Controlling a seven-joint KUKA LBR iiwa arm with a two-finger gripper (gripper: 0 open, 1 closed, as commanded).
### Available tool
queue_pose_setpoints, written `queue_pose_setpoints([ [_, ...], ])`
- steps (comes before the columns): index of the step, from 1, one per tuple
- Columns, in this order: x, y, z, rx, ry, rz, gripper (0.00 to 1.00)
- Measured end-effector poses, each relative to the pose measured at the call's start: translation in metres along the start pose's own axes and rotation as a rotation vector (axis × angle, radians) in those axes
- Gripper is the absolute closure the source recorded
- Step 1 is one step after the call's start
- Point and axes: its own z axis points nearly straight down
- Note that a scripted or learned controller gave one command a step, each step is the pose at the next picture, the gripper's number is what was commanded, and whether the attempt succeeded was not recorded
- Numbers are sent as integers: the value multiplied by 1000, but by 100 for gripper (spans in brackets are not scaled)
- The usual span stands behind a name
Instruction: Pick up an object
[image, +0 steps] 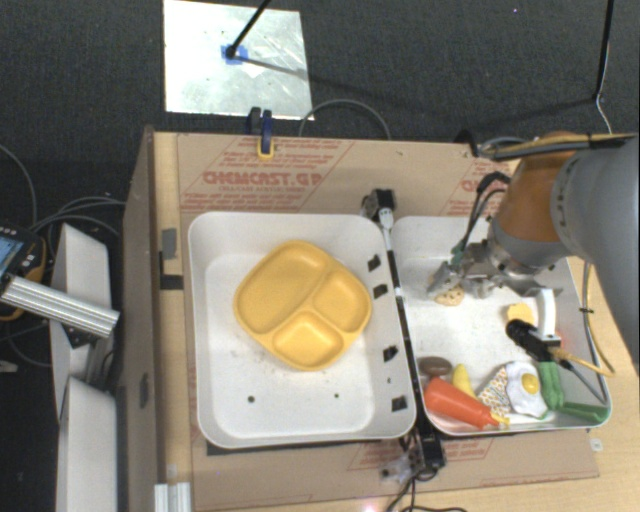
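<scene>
Hand at centre-right of frame, in right white bin, fingertips w/ small tan cookie-like piece just below; can't tell if apart. Yellow divided plastic plate in left bin.

From my seat I see dark carpet across the top and left of the frame. A shiny metal sheet lies on it at upper centre, with a bit of blue tape on it. The bench is covered with brown printed cardboard, a blue and yellow clamp gripping its top edge. At far left sit white panels and an aluminium bar. Black cables loop along the cardboard's top edge.
</scene>
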Motion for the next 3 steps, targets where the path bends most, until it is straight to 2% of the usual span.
queue_pose_setpoints([
  [1,-2,-33,-1,2,1,-1,0],
  [2,-27,25,-64,-12,-3,-6,0],
  [3,10,13,-11,1,3,-7,0],
])
